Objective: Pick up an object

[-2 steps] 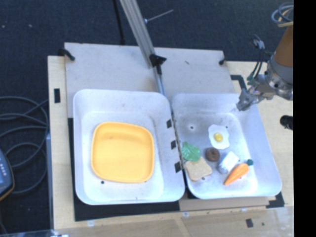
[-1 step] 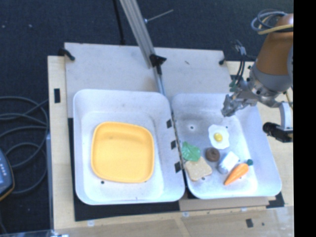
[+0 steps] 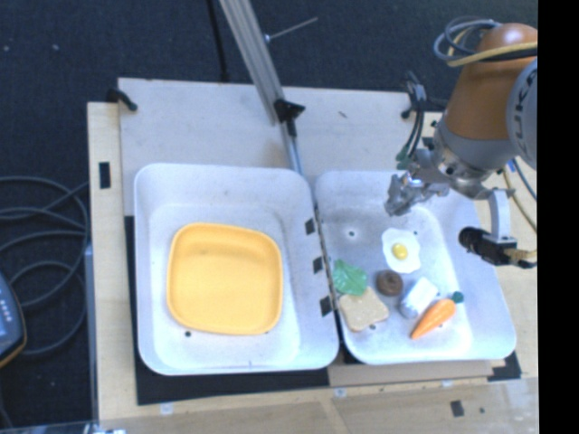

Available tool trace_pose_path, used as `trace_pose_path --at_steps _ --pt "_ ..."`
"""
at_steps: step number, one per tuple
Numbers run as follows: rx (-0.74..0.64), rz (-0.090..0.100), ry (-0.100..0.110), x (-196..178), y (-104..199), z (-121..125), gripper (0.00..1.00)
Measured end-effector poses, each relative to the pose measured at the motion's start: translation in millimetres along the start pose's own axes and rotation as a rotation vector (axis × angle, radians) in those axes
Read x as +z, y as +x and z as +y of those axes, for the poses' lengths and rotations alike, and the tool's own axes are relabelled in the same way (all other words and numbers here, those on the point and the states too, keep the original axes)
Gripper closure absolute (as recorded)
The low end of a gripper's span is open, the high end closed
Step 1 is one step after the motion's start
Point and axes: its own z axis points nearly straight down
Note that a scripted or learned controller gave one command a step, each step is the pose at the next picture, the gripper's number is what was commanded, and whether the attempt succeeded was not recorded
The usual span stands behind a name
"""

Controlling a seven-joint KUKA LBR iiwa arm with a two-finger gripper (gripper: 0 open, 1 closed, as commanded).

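Egg [image 3: 401, 250] just below gripper [image 3: 401, 199] (apart) —

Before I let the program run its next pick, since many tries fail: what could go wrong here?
The toys in the right bin lie crowded: the brown disc sits between the fried egg, bread slice and white block, so the hand may nudge neighbours or catch two. The carrot leans against the block and could roll.

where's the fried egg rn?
In the camera view, the fried egg lies in the right bin, just below the gripper and just above the brown round piece.
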Motion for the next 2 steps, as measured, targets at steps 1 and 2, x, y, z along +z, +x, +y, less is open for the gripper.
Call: trace_pose_path --at_steps 1,2 --pt "0.001 0.000 0.001 2 53 -18 1.00" --pt "-0.001 0.001 0.000 -8 106 -26 1.00"
